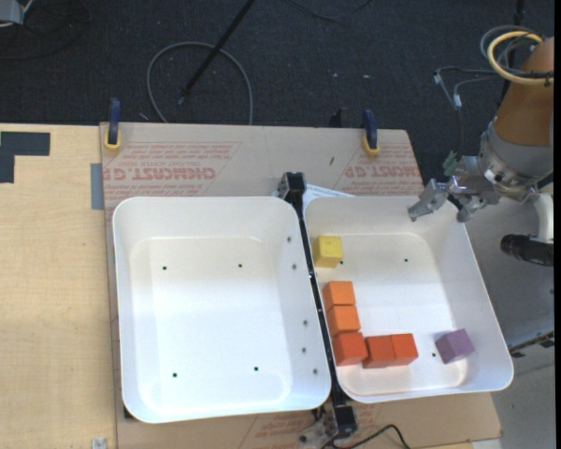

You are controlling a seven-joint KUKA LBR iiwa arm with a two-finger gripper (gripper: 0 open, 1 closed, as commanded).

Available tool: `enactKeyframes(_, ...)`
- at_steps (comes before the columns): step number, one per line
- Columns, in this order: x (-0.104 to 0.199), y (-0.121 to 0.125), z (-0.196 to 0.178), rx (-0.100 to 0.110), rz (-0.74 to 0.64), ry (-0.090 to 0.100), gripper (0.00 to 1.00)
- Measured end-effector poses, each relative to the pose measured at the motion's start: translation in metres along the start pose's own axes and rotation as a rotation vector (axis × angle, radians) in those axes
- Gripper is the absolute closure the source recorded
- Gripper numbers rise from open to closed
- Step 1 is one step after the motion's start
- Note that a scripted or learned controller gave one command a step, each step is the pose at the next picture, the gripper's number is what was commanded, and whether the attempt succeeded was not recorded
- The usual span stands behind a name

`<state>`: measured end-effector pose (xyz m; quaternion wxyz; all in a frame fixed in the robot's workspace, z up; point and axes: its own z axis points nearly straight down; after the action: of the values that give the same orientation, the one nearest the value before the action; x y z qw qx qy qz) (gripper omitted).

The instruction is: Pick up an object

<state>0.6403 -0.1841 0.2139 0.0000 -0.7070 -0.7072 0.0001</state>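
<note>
In the right white bin [477, 293] lie a small yellow cube [328, 250], an orange L-shaped block [360, 330] and a purple cube [454, 345]. The left white bin [131, 251] sits touching it on the bench [37, 279]. The hand [446, 200] hovers over the right bin's far corner, spread, pinching nothing.

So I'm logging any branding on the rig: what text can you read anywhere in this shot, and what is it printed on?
"CHEMCAST. GP": red print on the brown sheet under the two white bins, left part, upside down from this view.
A second red print of the same kind on the sheet's right part: too blurred to read with confidence.
More red print at the sheet's front edge: cut off, unreadable.
</note>
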Motion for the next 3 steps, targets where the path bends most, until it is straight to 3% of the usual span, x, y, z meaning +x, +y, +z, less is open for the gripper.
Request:
enactKeyframes(1,0.004,-0.087,0.107,0.010,0.002,0.002,0.00)
enactKeyframes(2,0.047,-0.088,-0.053,-0.014,-0.017,-0.001,0.00)
enactKeyframes(3,0.063,-0.095,0.076,0.011,-0.001,0.002,0.00)
